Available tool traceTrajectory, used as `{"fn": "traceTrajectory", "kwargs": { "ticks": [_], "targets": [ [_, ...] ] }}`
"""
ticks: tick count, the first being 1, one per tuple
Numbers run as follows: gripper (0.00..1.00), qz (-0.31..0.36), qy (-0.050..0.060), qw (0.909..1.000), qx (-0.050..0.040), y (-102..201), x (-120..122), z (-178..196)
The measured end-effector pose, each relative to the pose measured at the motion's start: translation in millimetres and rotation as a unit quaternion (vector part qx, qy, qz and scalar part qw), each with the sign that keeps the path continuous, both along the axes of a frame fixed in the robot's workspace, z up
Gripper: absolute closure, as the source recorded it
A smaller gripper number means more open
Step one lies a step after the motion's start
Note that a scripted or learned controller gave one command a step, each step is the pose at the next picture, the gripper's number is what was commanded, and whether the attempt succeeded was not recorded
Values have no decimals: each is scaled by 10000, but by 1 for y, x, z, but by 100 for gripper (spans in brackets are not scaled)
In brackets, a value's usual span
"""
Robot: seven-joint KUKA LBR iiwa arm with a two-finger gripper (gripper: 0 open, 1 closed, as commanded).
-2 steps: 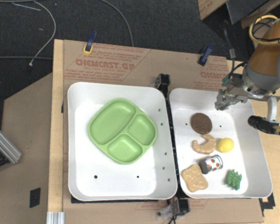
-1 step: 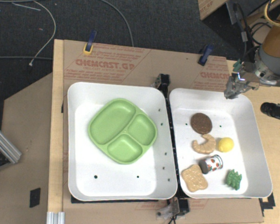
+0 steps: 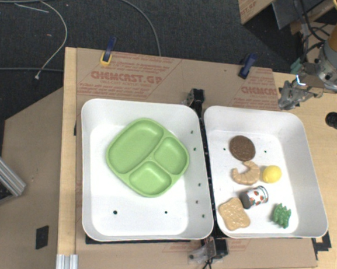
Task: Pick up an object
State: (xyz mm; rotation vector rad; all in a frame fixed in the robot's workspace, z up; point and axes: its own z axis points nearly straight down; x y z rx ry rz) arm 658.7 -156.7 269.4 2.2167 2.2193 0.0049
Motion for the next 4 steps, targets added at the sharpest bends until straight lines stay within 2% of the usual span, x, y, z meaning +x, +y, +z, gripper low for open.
{"fn": "traceTrajectory", "kwargs": {
  "ticks": [1, 2, 3, 4],
  "targets": [
    [100, 5, 45, 10000, 14, 40, -27, -12],
    [100, 3, 44, 10000, 12, 85, -57, -17],
    [100, 0, 42, 10000, 12, 138, -70, -31],
    [100, 2, 46, 10000, 14, 188, -92, -27]
  ]
}}
